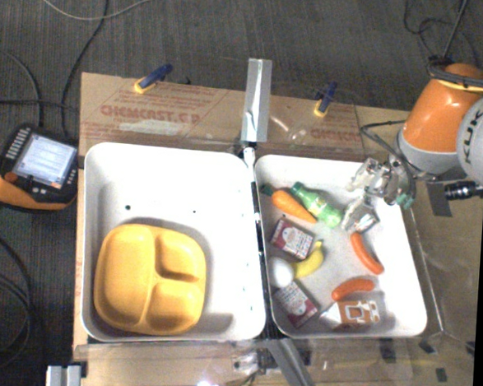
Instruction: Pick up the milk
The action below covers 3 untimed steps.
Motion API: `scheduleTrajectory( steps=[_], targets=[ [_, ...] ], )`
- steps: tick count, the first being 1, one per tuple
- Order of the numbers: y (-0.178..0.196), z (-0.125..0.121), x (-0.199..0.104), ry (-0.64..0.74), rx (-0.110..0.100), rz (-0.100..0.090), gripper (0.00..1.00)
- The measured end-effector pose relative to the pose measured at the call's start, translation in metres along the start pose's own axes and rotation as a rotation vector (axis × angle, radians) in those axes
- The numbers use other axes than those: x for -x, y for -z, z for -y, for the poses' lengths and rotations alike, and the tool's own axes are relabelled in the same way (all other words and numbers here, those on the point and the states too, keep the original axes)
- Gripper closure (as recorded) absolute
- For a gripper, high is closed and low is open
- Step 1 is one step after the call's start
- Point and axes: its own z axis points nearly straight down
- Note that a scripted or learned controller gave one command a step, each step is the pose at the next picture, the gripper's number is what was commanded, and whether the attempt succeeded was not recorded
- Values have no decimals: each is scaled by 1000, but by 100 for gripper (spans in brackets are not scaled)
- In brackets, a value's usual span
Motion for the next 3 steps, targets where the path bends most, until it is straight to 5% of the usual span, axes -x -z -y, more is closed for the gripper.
scheduleTrajectory(
  steps=[1,2,3],
  targets=[
    [-29,-28,-4,60,-1,-2,0],
    [-32,2,-20,153,1,9,0],
    [39,-18,-8,222,1,1,0]
  ],
)
